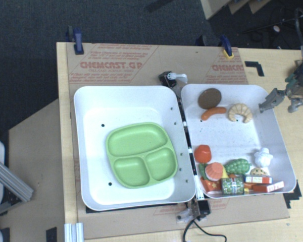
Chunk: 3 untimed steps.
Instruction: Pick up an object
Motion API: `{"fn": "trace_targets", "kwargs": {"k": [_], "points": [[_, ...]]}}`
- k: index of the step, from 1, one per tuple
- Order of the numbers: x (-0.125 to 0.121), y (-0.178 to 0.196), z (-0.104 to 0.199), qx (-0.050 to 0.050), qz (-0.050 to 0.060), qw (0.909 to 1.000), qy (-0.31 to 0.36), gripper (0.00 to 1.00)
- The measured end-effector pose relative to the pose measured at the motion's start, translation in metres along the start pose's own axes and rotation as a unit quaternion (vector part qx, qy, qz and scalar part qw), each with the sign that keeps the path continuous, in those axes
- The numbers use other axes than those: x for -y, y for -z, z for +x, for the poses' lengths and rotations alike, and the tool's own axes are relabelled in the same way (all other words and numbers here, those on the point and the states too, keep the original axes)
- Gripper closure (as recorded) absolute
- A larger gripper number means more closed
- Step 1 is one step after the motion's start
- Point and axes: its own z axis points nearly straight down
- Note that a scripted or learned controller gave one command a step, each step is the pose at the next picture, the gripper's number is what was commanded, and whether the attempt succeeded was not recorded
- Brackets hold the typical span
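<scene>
Gripper (284, 99) at right bin's (227, 135) far right rim, grip state unclear, matte brown disc (209, 98), glossy sausage (213, 113), ridged croissant (241, 112) nearby, toy foods heaped near corner, green divided tray (141, 154) in left bin (91, 135), cardboard-topped bench (116, 64), dark carpet (30, 24).

2 white bins (86, 135), glossy, on a tan board (116, 64) with red printed letters. Pale green tray (141, 154), plain, 3 compartments. Brown round patty (209, 98). Orange-red sausage (213, 113). Beige croissant (241, 112) with darker tan stripes. Red-orange pepper (203, 153). Green broccoli (237, 166), bumpy pattern. White small toy (263, 158). Orange and cream slice (214, 172). Green can (233, 186) with light label. Red and white box (265, 187). Blue clamps (78, 39) with yellow detail at the board's far edge. Dark blue-grey carpet (30, 14). Grey metal gripper (285, 97).
</scene>
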Motion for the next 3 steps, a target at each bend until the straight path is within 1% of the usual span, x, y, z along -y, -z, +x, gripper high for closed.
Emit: {"fn": "trace_targets", "kwargs": {"k": [1,2,3], "points": [[-0.064,-0.169,0.058,-0.004,0.007,1.0,0.003,0.0],[-0.11,-0.187,0.106,-0.001,-0.002,1.0,0.003,0.0],[-0.108,-0.186,0.111,0.0,0.001,1.0,0.0,0.0]]}}
